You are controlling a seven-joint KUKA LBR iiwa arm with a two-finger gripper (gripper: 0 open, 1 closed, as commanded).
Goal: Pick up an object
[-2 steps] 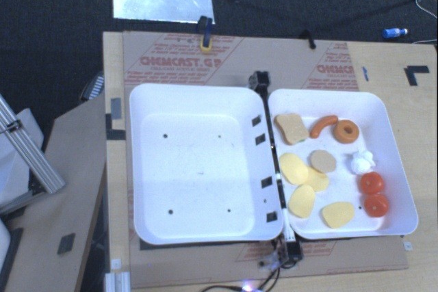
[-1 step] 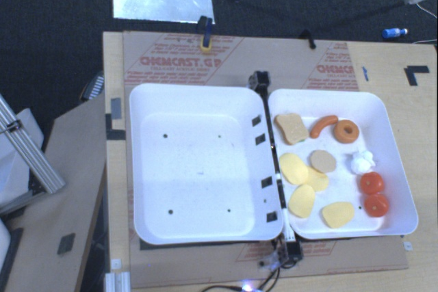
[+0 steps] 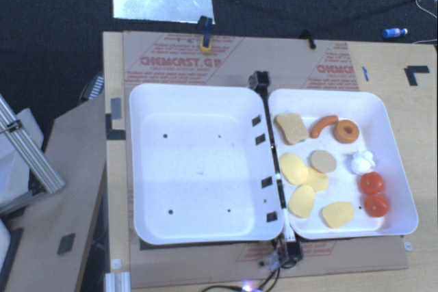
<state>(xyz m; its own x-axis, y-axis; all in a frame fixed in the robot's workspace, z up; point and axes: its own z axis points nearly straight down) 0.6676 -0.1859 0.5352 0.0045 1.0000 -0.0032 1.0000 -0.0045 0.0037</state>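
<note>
Camera view: toy food in the right bin (image 3: 395, 140), nothing picked yet.
Every candidate sits left of or below the donut (image 3: 346, 131): sausage (image 3: 324, 125) just left, bread slice (image 3: 291, 127) further left, yellow pieces (image 3: 302, 200) clustered below-left, tomatoes (image 3: 371, 182) below. Risk: the crowded, overlapping yellow pieces could cause a slip or double grab, and the round tomatoes could roll. Tool state and its offset from the donut: cannot tell.

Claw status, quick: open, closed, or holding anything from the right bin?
Claw: cannot be told from the camera view. All the food pieces lie loose in the right bin, so nothing is held.
</note>
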